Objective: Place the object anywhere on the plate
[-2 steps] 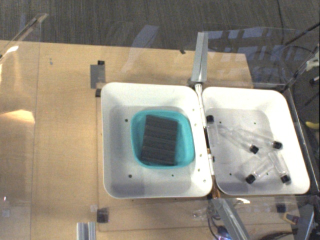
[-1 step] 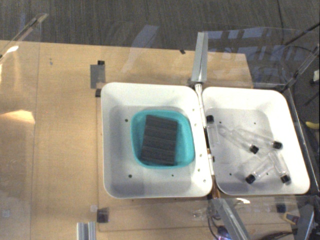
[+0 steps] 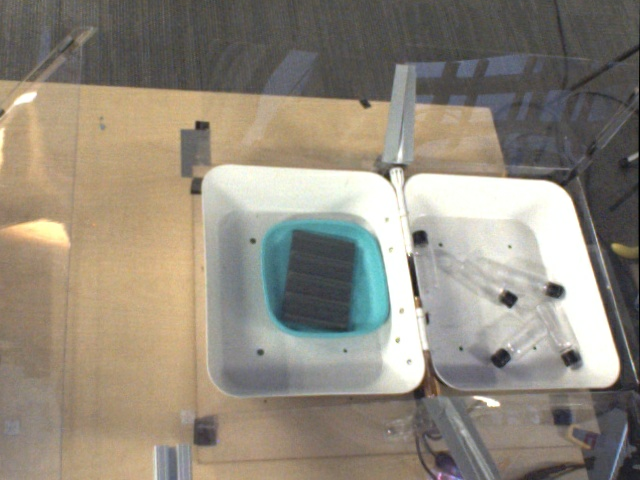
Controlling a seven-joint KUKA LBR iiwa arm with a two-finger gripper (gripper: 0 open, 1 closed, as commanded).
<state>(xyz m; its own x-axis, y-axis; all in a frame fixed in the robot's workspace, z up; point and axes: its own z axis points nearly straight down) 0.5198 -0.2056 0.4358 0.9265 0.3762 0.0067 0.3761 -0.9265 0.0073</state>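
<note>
One dark ridged block (image 3: 320, 281) flat on teal plate (image 3: 374, 290), left bin (image 3: 225, 298).

Dark ribbed block seen lying on the teal plate

A dark ribbed block (image 3: 320, 281) is seen lying flat on a teal plate (image 3: 372, 286) in the left white bin (image 3: 235, 268). Several clear vials with black caps (image 3: 505, 303) are scattered across the right white bin (image 3: 560, 218), well apart from the plate.
</note>
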